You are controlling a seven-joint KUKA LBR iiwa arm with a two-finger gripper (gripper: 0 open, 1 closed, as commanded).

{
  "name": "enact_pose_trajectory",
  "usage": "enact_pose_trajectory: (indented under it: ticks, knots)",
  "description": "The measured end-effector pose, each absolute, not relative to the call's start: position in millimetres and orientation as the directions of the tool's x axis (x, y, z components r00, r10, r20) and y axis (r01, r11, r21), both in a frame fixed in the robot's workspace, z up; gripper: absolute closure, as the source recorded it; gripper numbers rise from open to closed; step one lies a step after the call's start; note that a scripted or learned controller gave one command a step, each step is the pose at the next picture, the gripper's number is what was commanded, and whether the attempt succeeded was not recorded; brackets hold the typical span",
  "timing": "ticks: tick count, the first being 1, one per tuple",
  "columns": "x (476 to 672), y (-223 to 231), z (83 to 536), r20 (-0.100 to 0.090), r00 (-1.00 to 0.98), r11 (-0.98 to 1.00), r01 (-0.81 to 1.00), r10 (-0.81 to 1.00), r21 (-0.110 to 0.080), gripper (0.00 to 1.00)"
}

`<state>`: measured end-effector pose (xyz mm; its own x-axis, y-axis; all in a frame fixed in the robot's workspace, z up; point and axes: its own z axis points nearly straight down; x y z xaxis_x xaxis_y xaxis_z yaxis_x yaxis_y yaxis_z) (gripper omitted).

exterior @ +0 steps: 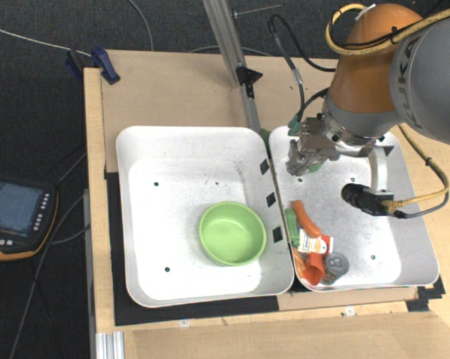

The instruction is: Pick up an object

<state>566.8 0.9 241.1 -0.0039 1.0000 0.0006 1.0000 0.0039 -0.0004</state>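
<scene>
At the far left, off the worktop [173,81], a handheld pendant [16,215] with a blue screen lies on the dark floor. A blue clamp [105,64] sits at the worktop's back-left corner.

The left bin [135,155] holds a green bowl [232,233], upright, in its front-right part near the wall shared with its neighbour. A grey metal post [229,36] slants up from between the two bins at the back.

The right bin [412,230] carries a small pile in its front-left corner — an orange carrot-shaped toy [306,220] lying lengthwise against the dividing wall, an orange packet with a white label [312,247] just in front of it, and a grey round lid-like piece [336,263] touching the packet's right edge. What lies under the packet cannot be made out.

The gripper [303,163] hangs over the back-left part of the right bin, above and behind the carrot toy and apart from it; nothing shows between the jaws, and whether they stand open or closed cannot be told from this angle. A black cylinder [362,198] with a yellow cable [423,198] sticks out beside the wrist — to the right, the orange band [374,51] and grey arm [434,73].
</scene>
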Motion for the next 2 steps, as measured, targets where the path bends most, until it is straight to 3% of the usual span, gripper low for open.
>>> enact_pose_trajectory:
  ticks: [2]
  knots:
    - [604.8,93.9,251.3,0.001,-0.004,0.004,1.000,1.000,0.001,1.00]
